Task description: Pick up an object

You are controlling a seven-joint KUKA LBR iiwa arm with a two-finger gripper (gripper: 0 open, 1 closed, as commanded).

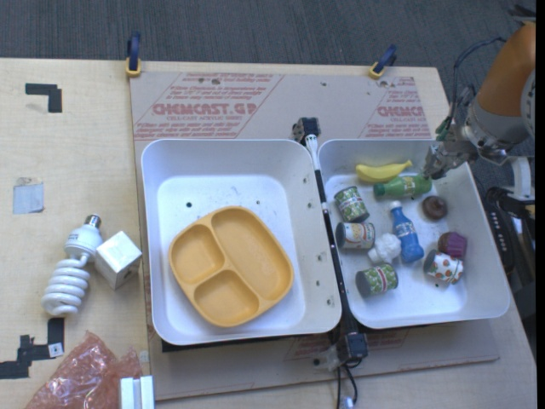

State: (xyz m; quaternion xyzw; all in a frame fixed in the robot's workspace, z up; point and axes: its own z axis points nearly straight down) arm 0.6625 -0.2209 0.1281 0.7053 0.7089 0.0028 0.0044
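The gripper (436, 162) sits at the upper right corner of the right white bin (485, 301), its tip low over the bin's far end. Whether it is open or closed cannot be determined at this resolution.

Nearest candidate: the green plastic bottle (404, 187), lying on its side just below and to the left of the tip, long axis running roughly left to right across the bin. The yellow toy banana (382, 171) lies just beyond it, nearly parallel. A small brown round piece (435, 207) rests directly below the tip (close to the bin's right wall).

Judgement: the grasp should close across the bottle's short axis; the banana alongside leaves little clearance on the far side.

Further objects in the same bin: a blue plastic bottle (408, 235), three small cans (350, 203), a purple item (454, 244).

The left white bin (162, 169) holds a yellow divided tray (230, 265). The tabletop (68, 143) carries a spiral light bulb (70, 275).
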